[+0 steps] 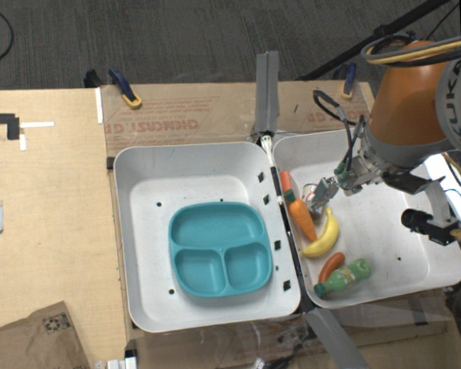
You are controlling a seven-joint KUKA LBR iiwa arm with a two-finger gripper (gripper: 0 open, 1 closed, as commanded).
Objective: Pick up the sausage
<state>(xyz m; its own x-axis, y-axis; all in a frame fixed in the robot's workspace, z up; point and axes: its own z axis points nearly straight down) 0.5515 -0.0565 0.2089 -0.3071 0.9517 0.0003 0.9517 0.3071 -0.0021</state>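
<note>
Dark carpet up top, cardboard-covered bench [48, 228] below. Sausage [331, 266] sits at the right bin's [443, 273] lower left, half tucked behind the green bottle [345, 277]. Gripper [320, 197] hovers above the banana [324, 235] and carrot [301, 218]; can't tell its state.

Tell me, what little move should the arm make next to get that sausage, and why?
Probably shift the gripper toward the bin's near edge. It now hangs above the carrot and the top end of the banana, while the sausage lies beyond the banana, right beside the green bottle. It likely has to be over the sausage before it goes down.
</note>
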